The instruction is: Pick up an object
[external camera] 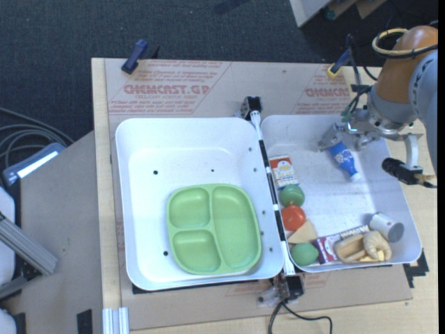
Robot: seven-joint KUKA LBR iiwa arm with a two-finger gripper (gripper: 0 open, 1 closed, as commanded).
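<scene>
My gripper (343,138) hangs low over the far part of the right bin (396,204), its two grey fingers spread apart and open. A blue and white tube (345,160) lies on the bin floor, its upper end right under the gripper and between the fingertips. Along the bin's left wall sit a small red and white carton (280,171), a green ball (292,195), a red round toy (293,217), a yellow wedge (302,233) and a second green ball (304,253).
A flat packet (332,246), a tan toy (363,245) and a small grey cup (384,225) lie by the right bin's near wall. The left bin (139,186) holds a green divided plate (212,228). A black clip (252,105) joins the bins.
</scene>
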